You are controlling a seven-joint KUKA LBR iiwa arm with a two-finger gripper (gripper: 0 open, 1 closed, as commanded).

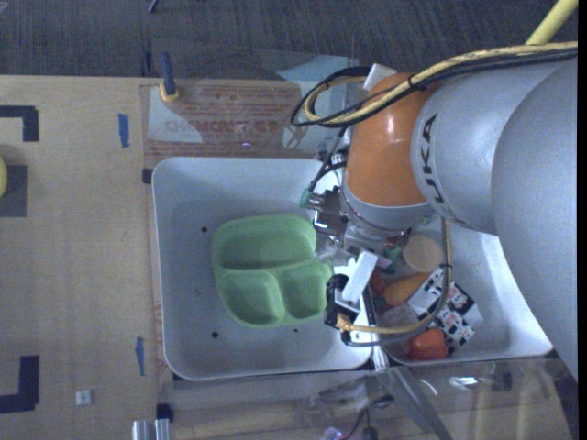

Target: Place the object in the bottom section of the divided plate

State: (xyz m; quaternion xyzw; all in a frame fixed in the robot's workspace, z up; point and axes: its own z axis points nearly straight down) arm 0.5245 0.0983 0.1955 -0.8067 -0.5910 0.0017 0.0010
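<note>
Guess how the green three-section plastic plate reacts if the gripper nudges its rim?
The green three-section plastic plate looks moulded and rigid, so probably no flexing. It lies flat on the smooth white bin floor, so it would likely slide, not tip. It looks thin-walled, so probably light.

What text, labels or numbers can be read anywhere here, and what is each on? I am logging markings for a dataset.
"KA": black letters running sideways on the grey arm, beside its orange band; the rest of the word is hidden.
Patterned card or packet in the right bin: black and red marks, too blurred to read.
Green divided plate and left bin: no text.
</note>
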